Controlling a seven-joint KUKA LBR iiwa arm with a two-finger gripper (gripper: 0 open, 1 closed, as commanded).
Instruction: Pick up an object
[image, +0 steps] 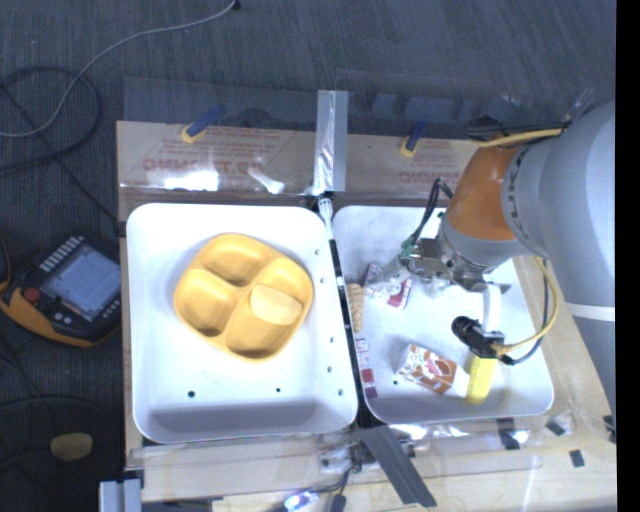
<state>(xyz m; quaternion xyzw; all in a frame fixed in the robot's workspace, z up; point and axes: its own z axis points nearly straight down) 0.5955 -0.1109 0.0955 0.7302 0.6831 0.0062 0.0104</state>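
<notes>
My gripper (428, 262) hangs low over the upper middle of the right bin (520, 395), under the arm's orange band (485, 200). Just to its left, touching or nearly touching it, lies a crumpled white and red packet (388, 286). A brown and orange packet (428, 368) rests on the bin floor toward the front. To the right of that packet stands a yellow block (480, 381), with a black part (470, 333) and a yellow cable just above it.
The left bin (160, 400) holds a yellow four-part dish (242, 294). Small labelled strips (358, 330) lie along the divider between the bins. A handheld controller (70, 288) sits on the floor at far left. The grey arm covers the right bin's far right corner.
</notes>
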